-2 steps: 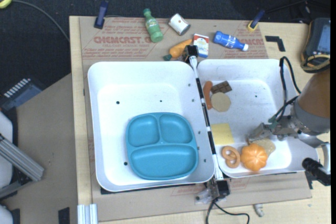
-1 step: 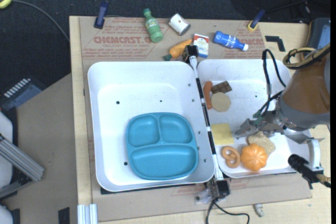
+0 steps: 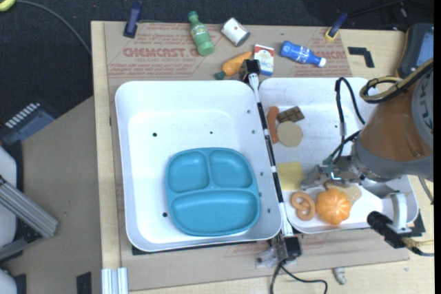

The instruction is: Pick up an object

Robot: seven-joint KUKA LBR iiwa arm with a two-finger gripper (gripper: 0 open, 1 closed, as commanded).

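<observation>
Reaching in from three o'clock, the gripper (image 3: 329, 174) hangs low in the right bin (image 3: 313, 89), just above the orange (image 3: 333, 206) and the pretzel (image 3: 302, 204) at the bin's six o'clock edge. Whether its pincer is apart or together, I cannot tell. Nothing looks lifted; the grasp seems not yet made. The blue tray (image 3: 210, 191) lies in the left bin (image 3: 138, 148).

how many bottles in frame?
2, both on the board behind the bins: green bottle lying above the left bin, blue bottle lying above the right bin. The arm may hide more.
</observation>
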